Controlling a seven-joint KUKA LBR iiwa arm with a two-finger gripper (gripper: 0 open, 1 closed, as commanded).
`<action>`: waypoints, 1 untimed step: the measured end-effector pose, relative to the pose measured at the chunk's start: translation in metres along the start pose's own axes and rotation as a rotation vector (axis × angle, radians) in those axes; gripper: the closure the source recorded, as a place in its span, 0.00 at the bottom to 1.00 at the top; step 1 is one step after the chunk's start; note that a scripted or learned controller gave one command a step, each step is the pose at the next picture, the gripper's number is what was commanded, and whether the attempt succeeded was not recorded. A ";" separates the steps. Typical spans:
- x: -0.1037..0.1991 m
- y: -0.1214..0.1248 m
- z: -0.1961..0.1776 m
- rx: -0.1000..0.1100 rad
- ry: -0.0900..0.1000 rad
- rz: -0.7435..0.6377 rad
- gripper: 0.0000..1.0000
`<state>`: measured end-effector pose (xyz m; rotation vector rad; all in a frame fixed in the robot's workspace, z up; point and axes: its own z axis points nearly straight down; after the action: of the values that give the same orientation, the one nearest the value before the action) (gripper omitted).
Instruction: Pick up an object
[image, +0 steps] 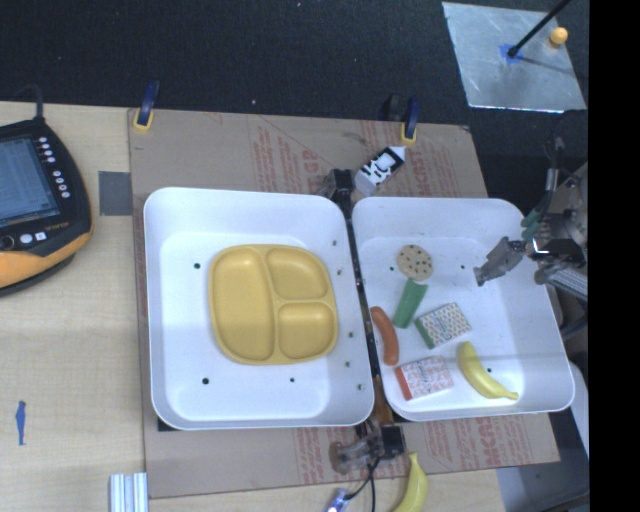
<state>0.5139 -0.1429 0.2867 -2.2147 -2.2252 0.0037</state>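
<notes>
A: Where do we see the gripper (497, 262)?

B: At the right edge of the right bin (530, 330), over its upper part, reaching in from the right. We cannot tell how far its fingers are parted; the tip is small and grey against the white, and we see nothing between them.

A: And the things we might pick up?

B: All in the right bin, left of and below the gripper. The cookie (414, 261) lies near the top, and the green cylinder (409, 302) sits just below it, tilted. The hot dog (385, 334) lies along the bin's left wall. The patterned square block (443, 324) is near the middle, the red-and-white packet (424, 378) below it, and the banana (484, 374) just beside the packet on the right, near the front wall.

A: The left bin (180, 300)?

B: We see a yellow divided tray (271, 302) in its middle. A second banana (412, 485) lies on the cardboard in front of the bins, and a teach pendant (35, 200) rests on the bench at far left.
</notes>
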 end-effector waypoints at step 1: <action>0.038 0.036 0.093 0.003 -0.001 -0.002 0.00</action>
<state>0.5494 -0.1044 0.1932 -2.2118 -2.2261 0.0076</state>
